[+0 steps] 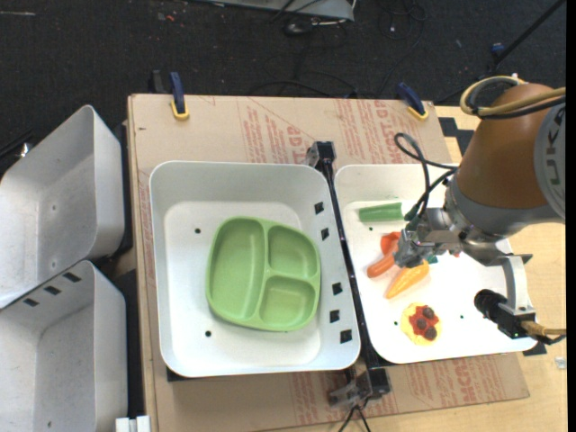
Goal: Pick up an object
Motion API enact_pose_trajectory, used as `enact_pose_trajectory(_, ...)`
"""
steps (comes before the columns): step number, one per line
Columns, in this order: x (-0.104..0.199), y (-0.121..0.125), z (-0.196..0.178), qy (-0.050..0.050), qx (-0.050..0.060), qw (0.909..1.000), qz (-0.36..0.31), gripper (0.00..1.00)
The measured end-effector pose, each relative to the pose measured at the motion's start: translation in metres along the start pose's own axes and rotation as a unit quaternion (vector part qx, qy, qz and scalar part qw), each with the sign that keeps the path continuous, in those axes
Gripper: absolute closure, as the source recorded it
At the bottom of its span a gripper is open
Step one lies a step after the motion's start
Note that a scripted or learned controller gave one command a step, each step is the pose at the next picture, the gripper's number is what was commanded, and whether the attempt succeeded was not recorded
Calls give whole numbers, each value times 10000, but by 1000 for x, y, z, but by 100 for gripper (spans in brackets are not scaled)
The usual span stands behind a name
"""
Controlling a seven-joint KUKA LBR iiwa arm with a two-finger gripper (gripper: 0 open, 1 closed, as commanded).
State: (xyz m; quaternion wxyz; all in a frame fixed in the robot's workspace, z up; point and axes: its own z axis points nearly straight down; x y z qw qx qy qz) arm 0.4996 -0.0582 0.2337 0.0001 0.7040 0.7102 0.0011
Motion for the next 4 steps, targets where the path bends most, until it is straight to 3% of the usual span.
enact_pose_trajectory(1,54,-2,-10,-3,0,10000,6,100)
enact_pose_trajectory(3,156,-7,10,-3,26,10000,8,100)
enact_pose_trajectory(4,153,-6,10,-10,20,10000,34,0)
